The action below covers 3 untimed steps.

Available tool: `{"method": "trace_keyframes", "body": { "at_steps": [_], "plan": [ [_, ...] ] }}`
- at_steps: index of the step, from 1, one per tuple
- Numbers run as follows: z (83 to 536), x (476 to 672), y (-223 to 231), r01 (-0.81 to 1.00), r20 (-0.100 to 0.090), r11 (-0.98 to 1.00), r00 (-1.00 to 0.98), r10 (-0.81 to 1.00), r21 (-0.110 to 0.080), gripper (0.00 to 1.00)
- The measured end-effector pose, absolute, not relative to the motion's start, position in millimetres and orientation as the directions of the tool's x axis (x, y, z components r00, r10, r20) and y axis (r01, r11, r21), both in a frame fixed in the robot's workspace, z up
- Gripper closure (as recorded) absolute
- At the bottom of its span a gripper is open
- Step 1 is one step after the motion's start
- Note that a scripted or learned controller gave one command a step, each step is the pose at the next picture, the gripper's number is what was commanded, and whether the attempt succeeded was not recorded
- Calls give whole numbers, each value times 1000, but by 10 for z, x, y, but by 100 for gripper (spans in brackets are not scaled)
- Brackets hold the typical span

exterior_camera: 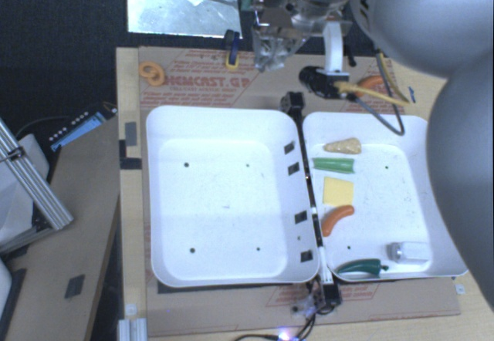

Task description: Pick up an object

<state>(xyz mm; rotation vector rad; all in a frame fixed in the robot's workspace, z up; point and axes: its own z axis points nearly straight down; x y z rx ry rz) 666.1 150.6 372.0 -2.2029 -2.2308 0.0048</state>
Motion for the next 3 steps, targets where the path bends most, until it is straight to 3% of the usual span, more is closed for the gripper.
{"method": "trace_keyframes", "body": {
  "at_steps": [1,2,3],
  "plan": [
    [5465,6677,1579,1000,5,7,-7,1000,21,100],
    [4175,6672,2212,1000,0,10,-10,1000,-10,100],
    [5427,6678,2108,1000,4,6,-6,1000,15,100]
  ]
}}
